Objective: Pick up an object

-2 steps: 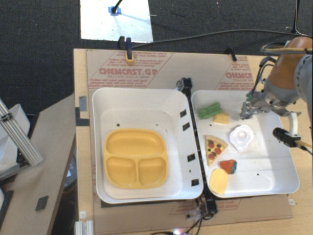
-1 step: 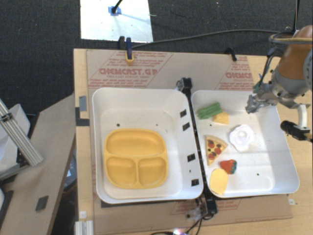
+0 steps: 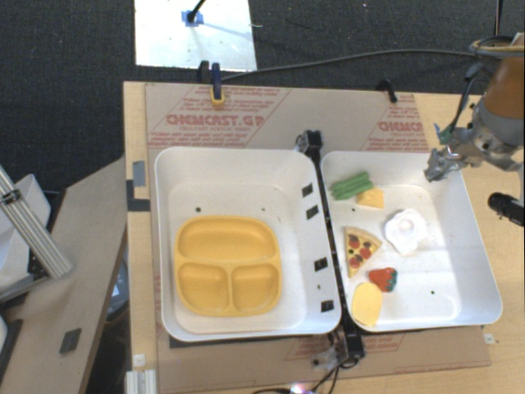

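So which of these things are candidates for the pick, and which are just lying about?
Candidates, all in the right bin:
green toy bean pod
yellow cheese wedge
white fried egg toy
pizza slice toy
red strawberry toy
pale yellow oval piece

Lying about:
yellow divided plastic plate, left bin
blue clamp

Under my two white bins lies a brown sheet with red lettering, pinned at its far edge by a blue-and-yellow clamp and a black clamp. Beyond it, a white sheet rests on the dark carpet. A black cable crosses above. A metal rail slants at the left.
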You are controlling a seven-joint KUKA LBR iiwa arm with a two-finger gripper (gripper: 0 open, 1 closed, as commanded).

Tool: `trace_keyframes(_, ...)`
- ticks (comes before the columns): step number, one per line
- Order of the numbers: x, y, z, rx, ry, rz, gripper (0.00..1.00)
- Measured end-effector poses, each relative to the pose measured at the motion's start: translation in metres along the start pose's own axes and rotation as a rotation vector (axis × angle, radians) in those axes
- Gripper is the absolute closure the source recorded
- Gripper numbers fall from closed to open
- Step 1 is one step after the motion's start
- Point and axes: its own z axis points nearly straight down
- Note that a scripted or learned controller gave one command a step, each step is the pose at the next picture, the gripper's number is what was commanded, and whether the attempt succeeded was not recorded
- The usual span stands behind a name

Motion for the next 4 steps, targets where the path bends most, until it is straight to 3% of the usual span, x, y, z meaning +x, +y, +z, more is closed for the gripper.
trace_keyframes(1, 0.005, 0.004, -0.065, -0.003, -0.001, -0.005, 1.0)
trace_keyframes(4, 0.161, -0.052, -0.04, 0.007, 0.005, -0.008, 1.0)
